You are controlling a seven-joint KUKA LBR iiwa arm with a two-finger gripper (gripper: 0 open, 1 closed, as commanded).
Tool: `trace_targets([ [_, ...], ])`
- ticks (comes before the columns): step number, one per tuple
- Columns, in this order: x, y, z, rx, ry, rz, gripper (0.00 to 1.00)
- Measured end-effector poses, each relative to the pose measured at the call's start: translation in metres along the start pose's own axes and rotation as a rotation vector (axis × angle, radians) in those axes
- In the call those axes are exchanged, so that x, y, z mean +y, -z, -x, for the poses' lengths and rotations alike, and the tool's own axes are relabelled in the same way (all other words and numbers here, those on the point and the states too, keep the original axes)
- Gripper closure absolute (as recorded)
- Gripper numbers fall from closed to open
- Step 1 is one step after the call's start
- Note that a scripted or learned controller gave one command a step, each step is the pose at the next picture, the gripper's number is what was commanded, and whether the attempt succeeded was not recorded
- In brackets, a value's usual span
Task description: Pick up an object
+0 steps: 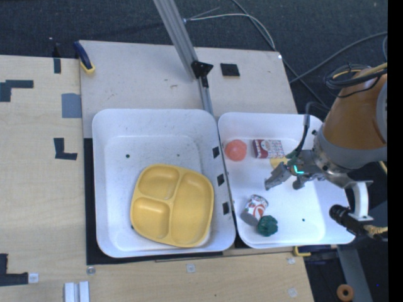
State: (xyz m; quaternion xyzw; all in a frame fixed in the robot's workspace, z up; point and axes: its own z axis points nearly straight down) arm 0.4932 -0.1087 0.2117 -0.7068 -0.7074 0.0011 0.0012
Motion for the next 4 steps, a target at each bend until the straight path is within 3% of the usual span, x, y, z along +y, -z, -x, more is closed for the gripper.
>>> trace_targets([
  [1,0.000,0.001,0.000,0.000,0.000,0.002,0.00],
  [2,-0.003,-0.064,-0.002,0.001,-0.001,-0.005,0.00],
  [3,-0.003,-0.125,0.003,-0.001,0.000,0.002,0.00],
  [4,-0.002,-0.125,0.003,0.000,-0.001,0.004,0.00],
])
